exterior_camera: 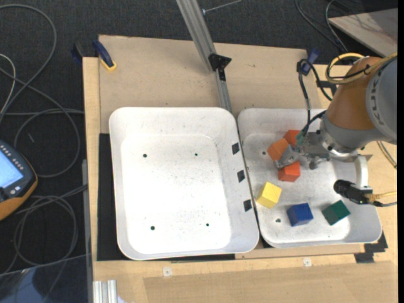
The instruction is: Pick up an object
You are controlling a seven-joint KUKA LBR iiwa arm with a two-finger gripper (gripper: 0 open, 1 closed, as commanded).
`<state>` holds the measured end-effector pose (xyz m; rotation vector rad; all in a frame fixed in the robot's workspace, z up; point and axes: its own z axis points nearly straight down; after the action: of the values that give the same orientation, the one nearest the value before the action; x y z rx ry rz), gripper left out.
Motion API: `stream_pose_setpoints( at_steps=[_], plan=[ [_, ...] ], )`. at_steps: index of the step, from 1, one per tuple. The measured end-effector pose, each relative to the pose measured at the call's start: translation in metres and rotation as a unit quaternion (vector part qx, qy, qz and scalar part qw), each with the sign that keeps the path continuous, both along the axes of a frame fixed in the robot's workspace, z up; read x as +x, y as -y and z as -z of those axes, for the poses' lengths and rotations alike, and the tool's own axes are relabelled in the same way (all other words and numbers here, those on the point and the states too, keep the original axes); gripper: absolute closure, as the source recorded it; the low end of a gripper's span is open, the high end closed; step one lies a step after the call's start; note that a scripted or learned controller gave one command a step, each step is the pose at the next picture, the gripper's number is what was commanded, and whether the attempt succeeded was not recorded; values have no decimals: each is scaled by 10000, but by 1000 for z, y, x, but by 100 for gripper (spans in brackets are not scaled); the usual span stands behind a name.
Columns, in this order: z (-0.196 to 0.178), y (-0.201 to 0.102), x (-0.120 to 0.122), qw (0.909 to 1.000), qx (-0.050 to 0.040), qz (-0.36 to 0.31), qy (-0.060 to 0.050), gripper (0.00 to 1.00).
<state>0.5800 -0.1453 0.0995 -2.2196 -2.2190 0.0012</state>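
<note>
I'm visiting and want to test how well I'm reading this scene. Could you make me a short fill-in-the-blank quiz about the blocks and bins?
1. All the blocks lie in the ____ bin as the camera sees it.
2. The yellow block lies to the left of the ____ block near the bin's front edge.
3. The gripper is down among the ____ blocks.
4. The green block lies nearest the bin's front-____ corner.

Missing words: right; blue; orange; right

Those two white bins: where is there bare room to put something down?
The left bin has a wide bare floor, wall to wall. The right bin is crowded: orange blocks by the claw, then yellow block, blue block, green block. Only its far-left corner is free.
</note>
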Motion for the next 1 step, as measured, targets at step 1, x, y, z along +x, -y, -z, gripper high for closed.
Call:
stream_pose_setpoints(
  at_steps=[1],
  plan=[
    [-11,0,1,10000,2,-1,15,100]
  ],
)
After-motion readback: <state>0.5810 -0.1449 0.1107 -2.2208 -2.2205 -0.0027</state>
